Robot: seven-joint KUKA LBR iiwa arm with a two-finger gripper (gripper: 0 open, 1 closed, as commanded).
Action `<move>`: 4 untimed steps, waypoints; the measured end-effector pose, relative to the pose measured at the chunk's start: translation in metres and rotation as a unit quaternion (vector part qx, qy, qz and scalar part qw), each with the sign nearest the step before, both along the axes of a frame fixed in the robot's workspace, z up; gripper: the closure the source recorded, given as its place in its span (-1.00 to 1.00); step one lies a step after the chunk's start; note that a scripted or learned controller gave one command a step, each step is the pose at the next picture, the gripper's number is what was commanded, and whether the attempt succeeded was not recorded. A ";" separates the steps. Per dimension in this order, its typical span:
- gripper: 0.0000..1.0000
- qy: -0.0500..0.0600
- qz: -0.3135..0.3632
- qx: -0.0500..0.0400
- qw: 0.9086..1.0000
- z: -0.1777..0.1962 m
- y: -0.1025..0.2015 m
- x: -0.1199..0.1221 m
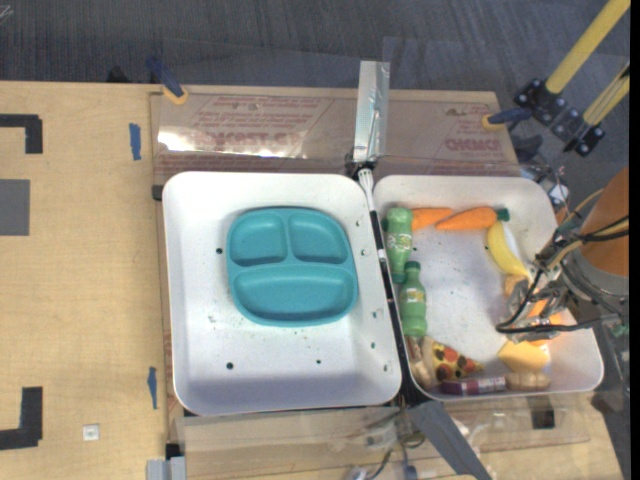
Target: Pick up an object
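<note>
I see my gripper point(535, 303) low over the right side of the right bin point(455, 273), just above a yellow-orange toy point(525, 353); whether it grips anything I cannot tell. The banana point(505, 250), carrot point(455, 218) and green bottles point(405, 273) lie in the bin. I judge nothing is lifted yet.

Grey arm point(612, 238) reaches in from the right; wrist cabled.
</note>
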State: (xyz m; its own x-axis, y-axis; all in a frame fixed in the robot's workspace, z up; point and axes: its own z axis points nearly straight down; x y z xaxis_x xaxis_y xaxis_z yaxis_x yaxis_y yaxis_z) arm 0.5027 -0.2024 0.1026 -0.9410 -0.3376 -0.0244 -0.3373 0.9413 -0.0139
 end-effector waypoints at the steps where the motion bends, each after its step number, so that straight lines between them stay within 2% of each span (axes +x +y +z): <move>1: 1.00 0.007 -0.080 0.004 0.997 -0.013 0.025 0.076; 2: -1.00 0.009 -0.081 0.004 0.997 -0.014 0.024 0.075; 3: -1.00 0.008 -0.021 0.001 1.000 -0.013 -0.013 0.006; 4: 1.00 0.003 -0.019 0.001 1.000 0.000 -0.011 0.010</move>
